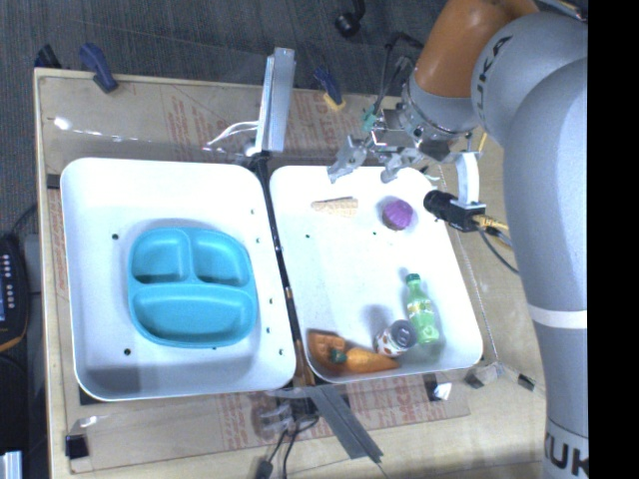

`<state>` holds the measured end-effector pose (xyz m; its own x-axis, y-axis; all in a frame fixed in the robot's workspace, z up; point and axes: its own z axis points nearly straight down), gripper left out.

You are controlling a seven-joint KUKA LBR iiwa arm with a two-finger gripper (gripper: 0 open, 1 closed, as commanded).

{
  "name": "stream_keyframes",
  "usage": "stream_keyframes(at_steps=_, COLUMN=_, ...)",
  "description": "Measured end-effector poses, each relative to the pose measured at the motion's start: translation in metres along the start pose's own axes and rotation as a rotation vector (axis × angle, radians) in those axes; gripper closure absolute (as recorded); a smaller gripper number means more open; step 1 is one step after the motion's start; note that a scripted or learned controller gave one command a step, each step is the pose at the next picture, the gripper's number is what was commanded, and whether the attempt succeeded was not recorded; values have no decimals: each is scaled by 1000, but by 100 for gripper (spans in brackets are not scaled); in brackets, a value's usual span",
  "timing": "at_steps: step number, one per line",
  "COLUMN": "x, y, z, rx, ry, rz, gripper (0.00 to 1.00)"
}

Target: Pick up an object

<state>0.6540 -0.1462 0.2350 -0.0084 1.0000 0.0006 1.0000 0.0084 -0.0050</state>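
My gripper [366,168] hangs over the far edge of the right bin [329,287], its two fingers spread apart with nothing between them. Just below it in the bin lie a pale tan stick-shaped item [334,206] and a purple round object [397,213]. Toward the near right of the same bin stand a green bottle [420,309] and a small can [395,338]. An orange carrot-like object [351,355] lies along the near wall.
The left bin [90,267] holds a blue divided plate [191,286]. A metal bar [276,98] rises behind the divider between the bins. Blue clamps [98,69] sit on the bench's far edge. The arm's grey body [544,168] fills the right side.
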Motion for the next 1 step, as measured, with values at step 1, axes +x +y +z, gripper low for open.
stream_keyframes(at_steps=1, x=-64, y=-64, z=131, rx=0, ry=-1, rz=2, gripper=0)
